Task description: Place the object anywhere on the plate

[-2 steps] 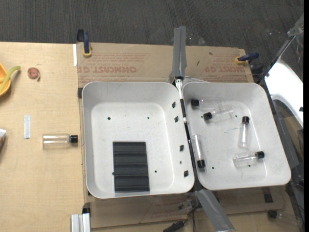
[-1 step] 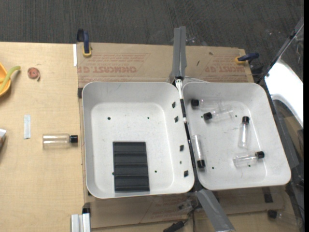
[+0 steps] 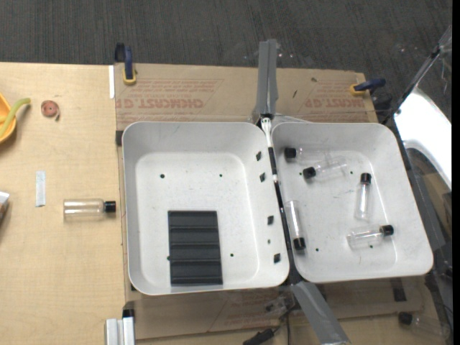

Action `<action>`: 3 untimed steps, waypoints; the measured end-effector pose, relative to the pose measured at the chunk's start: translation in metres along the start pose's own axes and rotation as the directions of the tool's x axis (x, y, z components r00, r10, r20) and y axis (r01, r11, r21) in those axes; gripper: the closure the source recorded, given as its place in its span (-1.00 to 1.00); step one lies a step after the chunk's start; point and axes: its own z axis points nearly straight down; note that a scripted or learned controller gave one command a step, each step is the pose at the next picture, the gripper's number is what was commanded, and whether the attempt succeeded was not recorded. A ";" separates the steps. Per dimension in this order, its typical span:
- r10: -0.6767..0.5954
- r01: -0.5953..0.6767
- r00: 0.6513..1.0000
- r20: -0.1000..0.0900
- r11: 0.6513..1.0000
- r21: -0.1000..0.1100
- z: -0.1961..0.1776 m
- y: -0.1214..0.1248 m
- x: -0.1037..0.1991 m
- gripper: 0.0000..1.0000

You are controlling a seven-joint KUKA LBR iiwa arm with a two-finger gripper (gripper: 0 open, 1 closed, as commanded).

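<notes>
A black ribbed plate (image 3: 194,248) lies flat in the front part of the left white bin (image 3: 144,149). Several clear vials with black caps lie on their sides in the right white bin (image 3: 402,264). One vial (image 3: 325,169) lies near the back, with another cap (image 3: 290,152) behind it. One vial (image 3: 364,197) lies lengthwise at the right and one (image 3: 369,236) at the front right. A further vial (image 3: 295,225) rests against the bin's left wall.
On the wooden bench left of the bins lie another capped vial (image 3: 86,207), a small white strip (image 3: 40,189), a red disc (image 3: 49,108) and a yellow object (image 3: 7,117). Clamps (image 3: 126,63) (image 3: 366,86) hold the cardboard sheet under the bins. A white shape (image 3: 428,124) stands at the right edge.
</notes>
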 end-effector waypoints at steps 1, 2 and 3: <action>0.110 -0.110 0.994 0.000 0.994 0.001 0.000 0.000 -0.001 -1.00; 0.244 -0.244 0.970 0.001 0.970 0.002 0.000 -0.030 -0.061 -1.00; 0.266 -0.266 0.964 0.002 0.964 0.001 0.001 -0.003 -0.007 -1.00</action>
